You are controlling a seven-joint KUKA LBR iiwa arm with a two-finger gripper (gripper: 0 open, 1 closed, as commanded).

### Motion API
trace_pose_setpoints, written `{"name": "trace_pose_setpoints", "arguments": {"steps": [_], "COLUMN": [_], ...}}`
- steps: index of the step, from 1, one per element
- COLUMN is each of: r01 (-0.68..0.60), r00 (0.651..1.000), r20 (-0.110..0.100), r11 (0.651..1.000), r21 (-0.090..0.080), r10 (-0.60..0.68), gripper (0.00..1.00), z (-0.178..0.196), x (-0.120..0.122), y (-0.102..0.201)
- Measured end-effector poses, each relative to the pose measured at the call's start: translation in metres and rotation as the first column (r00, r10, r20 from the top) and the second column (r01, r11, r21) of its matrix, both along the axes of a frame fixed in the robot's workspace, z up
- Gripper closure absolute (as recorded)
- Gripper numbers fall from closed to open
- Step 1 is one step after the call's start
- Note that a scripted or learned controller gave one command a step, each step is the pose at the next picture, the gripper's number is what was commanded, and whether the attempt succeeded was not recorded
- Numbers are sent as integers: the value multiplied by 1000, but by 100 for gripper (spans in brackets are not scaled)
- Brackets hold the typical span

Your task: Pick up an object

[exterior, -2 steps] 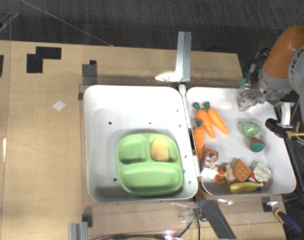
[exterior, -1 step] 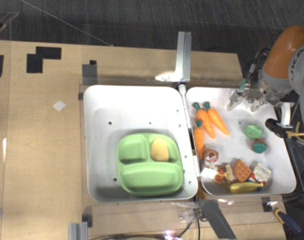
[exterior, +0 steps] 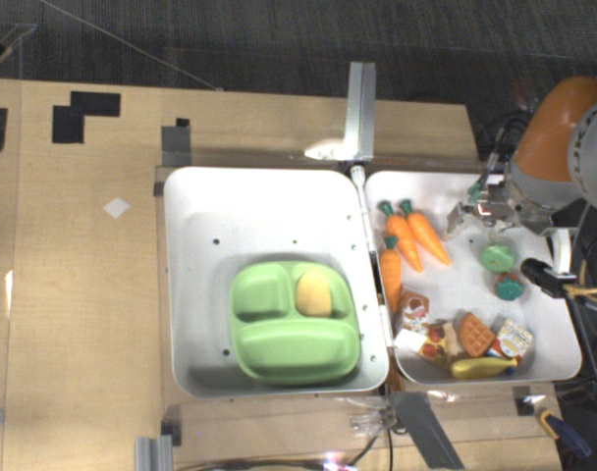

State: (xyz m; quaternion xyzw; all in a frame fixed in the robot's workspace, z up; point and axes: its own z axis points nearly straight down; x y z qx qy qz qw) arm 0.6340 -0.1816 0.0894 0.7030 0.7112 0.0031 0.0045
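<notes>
Camera view puts your pincer at the upper right of the right bin; you cannot tell its state. Just left of it lie three smooth, tapered orange carrots with green tops. Below it sit a glossy green rounded piece, a yellow banana and small printed packets whose writing is unreadable. In the left bin, a moulded green compartment tray holds a yellow egg-shaped object.

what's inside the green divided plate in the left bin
The green divided plate holds one yellow, egg-shaped item in its upper right compartment. The other two compartments show bare green. Whatever lies beneath the plate is covered by it.
</notes>
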Motion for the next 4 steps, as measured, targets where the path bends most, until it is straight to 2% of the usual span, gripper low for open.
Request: {"name": "trace_pose_setpoints", "arguments": {"steps": [1, 2, 3, 4], "r01": [-168, -239, -39, -43], "r00": [986, 971, 999, 999], "r20": [-3, -2, 4, 10], "r11": [986, 971, 999, 999], "r21": [0, -1, 2, 5], "r10": [168, 239, 39, 43], "gripper": [0, 0, 0, 100], "z": [61, 6, 1, 15], "x": [34, 15, -3, -1], "y": [44, 79, 81, 84]}}
